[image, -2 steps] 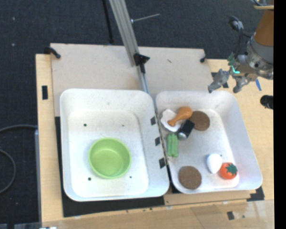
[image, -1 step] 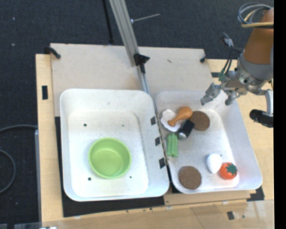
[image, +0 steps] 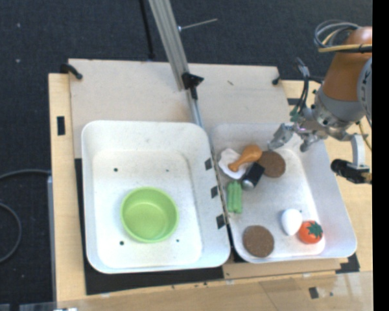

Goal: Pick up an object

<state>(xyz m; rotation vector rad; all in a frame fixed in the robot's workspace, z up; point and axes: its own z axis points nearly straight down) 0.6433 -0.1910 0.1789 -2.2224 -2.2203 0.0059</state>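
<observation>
I read no brand, label or lettering on anything in my view. The gripper [image: 293, 137] hangs over the upper right corner of the right bin [image: 334, 203], its two fingers spread apart with nothing between them. Just left of it lies a cluster: a brown disc [image: 273, 164], a tan drumstick-shaped toy [image: 246, 156] on a white scrap [image: 228, 159], a dark cylinder [image: 251, 175] and a green bar [image: 235, 197] against the bin's left wall. Along the near rim sit a second brown disc [image: 258, 240], a white egg [image: 290, 221] and a red strawberry [image: 310, 232], with bare floor between the groups. The left bin [image: 142, 148] holds a green bowl [image: 149, 214]. Both bins rest on a pale wooden bench [image: 123, 83] over dark carpet [image: 26, 18].
</observation>
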